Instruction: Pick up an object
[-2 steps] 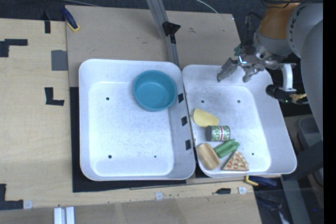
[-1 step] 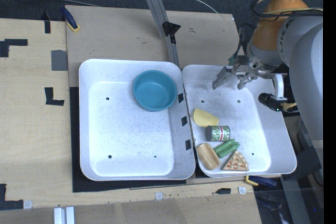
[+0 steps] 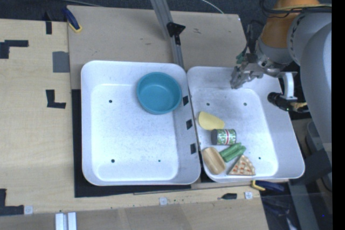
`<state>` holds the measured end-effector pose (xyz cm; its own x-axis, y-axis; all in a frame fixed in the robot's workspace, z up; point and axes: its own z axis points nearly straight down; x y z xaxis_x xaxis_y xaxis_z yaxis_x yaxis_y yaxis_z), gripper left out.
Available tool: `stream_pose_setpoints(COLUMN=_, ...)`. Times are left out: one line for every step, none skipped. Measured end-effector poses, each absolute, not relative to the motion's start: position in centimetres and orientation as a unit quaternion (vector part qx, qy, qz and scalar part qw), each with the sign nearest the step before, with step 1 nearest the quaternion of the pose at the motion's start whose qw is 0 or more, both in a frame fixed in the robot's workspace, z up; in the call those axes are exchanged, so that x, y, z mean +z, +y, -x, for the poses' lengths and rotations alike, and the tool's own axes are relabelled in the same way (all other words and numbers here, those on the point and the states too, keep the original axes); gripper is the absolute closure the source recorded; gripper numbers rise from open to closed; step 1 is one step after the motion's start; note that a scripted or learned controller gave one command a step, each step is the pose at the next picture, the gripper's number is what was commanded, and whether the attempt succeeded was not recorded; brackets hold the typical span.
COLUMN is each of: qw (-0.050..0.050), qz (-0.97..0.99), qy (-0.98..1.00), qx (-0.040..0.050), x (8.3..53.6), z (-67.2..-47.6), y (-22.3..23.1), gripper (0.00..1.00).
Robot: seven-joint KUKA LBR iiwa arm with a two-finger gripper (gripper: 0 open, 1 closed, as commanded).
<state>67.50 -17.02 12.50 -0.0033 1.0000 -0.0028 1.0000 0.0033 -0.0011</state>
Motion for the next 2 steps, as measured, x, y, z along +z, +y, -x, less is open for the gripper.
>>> stream_pose_setpoints(qw=0.002, qz=-0.706, qy=0.708, qx=0.0009, x=16.9, z=-67.9, y=-17.3, gripper=1.0)
stream_pose_setpoints(qw=0.001, qz=-0.706, qy=0.708, qx=0.0006, x=20.3, z=-68.0, y=-17.2, gripper=1.0)
